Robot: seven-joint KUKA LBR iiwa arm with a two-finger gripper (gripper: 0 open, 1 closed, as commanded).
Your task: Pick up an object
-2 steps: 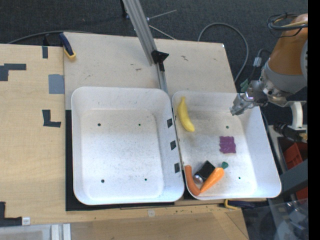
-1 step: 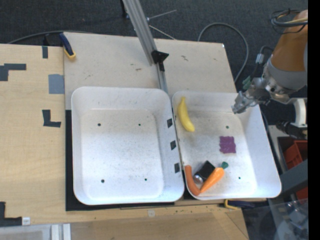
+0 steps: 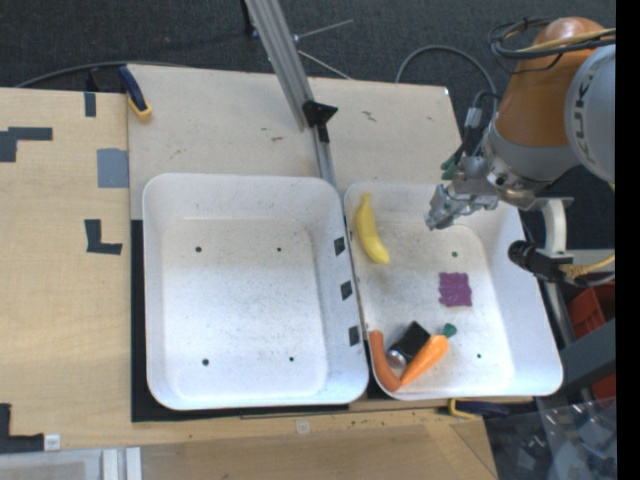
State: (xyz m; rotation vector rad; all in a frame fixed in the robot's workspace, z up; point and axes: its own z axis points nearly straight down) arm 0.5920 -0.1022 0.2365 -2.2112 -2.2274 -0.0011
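My gripper hangs over the back of the right bin, above bare bin floor with nothing visible between its tips. A yellow banana lies to its left by the bin's left wall. A purple flat piece sits below the gripper, mid-bin. At the bin's front lie an orange carrot, a black block and a curved orange piece along the front left corner.
The left bin adjoins the right one along a shared wall with black clips. A slanted metal pole rises behind the bins. The grey and orange arm enters from the right.
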